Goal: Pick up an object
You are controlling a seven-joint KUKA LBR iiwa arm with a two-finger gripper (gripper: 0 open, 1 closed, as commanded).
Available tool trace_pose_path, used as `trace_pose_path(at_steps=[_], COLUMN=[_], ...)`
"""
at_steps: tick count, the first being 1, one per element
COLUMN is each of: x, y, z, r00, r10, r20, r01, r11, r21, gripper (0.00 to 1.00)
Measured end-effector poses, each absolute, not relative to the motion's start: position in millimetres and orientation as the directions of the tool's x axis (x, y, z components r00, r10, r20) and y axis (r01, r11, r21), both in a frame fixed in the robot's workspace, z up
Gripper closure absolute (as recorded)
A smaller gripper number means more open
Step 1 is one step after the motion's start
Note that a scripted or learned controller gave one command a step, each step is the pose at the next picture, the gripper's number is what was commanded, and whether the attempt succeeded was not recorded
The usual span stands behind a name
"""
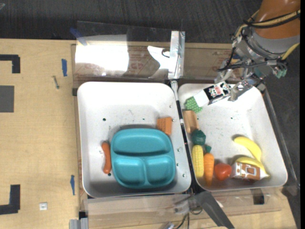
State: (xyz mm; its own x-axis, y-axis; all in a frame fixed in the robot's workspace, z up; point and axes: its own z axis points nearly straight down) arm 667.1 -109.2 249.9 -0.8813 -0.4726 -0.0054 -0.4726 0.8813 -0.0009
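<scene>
Gripper (228,90) over the back of the right bin (271,128), pinching a small black-and-white box (215,91).

The box sits between the fingers, tilted, its left end touching or just above a green toy (192,103) at the bin's back left corner; I cannot tell if it is clear of the floor. Along the right bin's left wall: a tan roll (190,119), a dark green piece (198,137), corn (197,160), a carrot (208,164). Front: tomato (222,171), carton (247,171), banana (249,146). Left bin (95,104): teal tray (142,157), a sausage (107,157) at its left, an orange piece (165,125) at its back right.
</scene>
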Motion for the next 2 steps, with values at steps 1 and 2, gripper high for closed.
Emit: trace_pose_path(at_steps=[1, 2], x=[668.7, 667.9], y=[-128.9, -111.1], z=[283.0, 274.1], r00=[-0.779, -0.703], r10=[-0.627, -0.711], r20=[-0.01, -0.006], r01=[-0.627, -0.711], r11=[0.779, 0.703], r21=[-0.008, -0.003], gripper=[1.0, 1.0])
